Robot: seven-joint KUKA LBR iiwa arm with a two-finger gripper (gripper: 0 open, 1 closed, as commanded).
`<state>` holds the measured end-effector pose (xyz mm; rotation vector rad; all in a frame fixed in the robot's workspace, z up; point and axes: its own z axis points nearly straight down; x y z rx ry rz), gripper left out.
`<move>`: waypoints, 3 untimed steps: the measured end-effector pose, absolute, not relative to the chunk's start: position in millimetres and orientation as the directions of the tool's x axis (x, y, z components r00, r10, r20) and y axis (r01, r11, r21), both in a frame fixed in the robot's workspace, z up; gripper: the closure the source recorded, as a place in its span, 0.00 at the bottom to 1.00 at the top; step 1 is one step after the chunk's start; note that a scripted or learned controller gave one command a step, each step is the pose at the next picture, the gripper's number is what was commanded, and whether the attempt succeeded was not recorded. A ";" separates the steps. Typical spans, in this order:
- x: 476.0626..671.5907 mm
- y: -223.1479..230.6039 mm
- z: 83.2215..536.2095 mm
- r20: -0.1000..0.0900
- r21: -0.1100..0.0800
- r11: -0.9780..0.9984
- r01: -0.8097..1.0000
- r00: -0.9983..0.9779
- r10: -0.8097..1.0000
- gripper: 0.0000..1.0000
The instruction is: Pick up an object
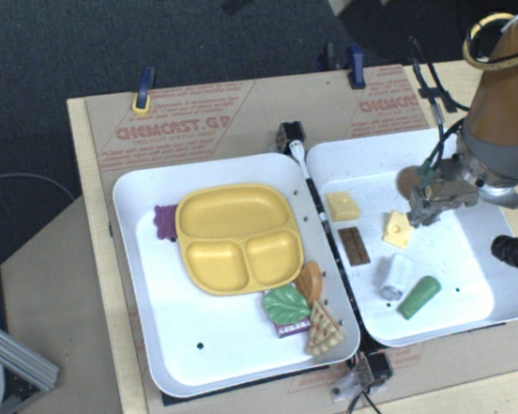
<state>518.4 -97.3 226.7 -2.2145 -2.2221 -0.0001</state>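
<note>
The hand (422, 206) hovers low in the right bin (499, 307), just right of a yellow cheese wedge (395, 230); whether it is apart or together, I cannot tell. Nearer lie a green cylinder (418, 297) and a brown block (354, 245).

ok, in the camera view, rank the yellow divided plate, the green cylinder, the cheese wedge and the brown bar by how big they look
1. yellow divided plate
2. green cylinder
3. cheese wedge and brown bar look about alike
</note>
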 end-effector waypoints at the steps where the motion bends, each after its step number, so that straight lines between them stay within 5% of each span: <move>1: 488.7 -54.8 214.1 0.004 -0.006 0.004 1.000 -0.004 1.000 1.00; 3: 484.9 -64.8 223.9 -0.001 0.002 -0.001 1.000 0.001 1.000 1.00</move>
